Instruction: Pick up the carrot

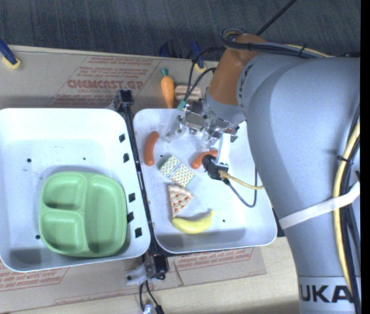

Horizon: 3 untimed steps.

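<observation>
The carrot (167,90), orange with a green top, lies on the cardboard bench just beyond the far rim of the right bin (257,231). It is outside both bins. My gripper (193,131) hangs over the far part of the right bin, a little nearer the camera than the carrot and to its right. Its fingers stand open with nothing between them. The grey arm with its orange band (234,70) comes in from the right and hides the bin's right side.
In the right bin lie a red sausage (150,148), a small orange-red piece (202,159), a checkered block (176,171), a pizza slice (178,199) and a banana (193,222). A green divided plate (84,213) sits in the left bin (15,129). A yellow cable (244,185) trails below the gripper.
</observation>
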Tool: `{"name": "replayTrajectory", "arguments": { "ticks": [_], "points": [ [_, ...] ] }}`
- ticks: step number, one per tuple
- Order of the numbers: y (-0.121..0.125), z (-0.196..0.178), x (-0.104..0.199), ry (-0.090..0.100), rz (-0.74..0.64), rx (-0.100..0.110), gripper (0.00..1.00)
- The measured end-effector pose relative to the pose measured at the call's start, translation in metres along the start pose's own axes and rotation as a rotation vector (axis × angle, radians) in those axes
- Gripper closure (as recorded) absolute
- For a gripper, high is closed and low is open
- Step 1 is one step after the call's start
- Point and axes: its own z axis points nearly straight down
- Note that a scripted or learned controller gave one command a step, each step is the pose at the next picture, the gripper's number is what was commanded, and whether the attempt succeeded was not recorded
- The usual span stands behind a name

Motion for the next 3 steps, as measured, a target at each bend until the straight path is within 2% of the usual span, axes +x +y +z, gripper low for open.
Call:
{"name": "replayTrajectory", "arguments": {
  "ticks": [1, 2, 3],
  "points": [
    [-0.015, -0.101, 0.044, 0.0, 0.234, -0.003, 0.0],
    [0.002, -0.054, -0.008, -0.001, 0.294, 0.0, 0.0],
    [0.002, -0.064, -0.006, 0.0, 0.287, 0.003, 1.0]
  ]
}}
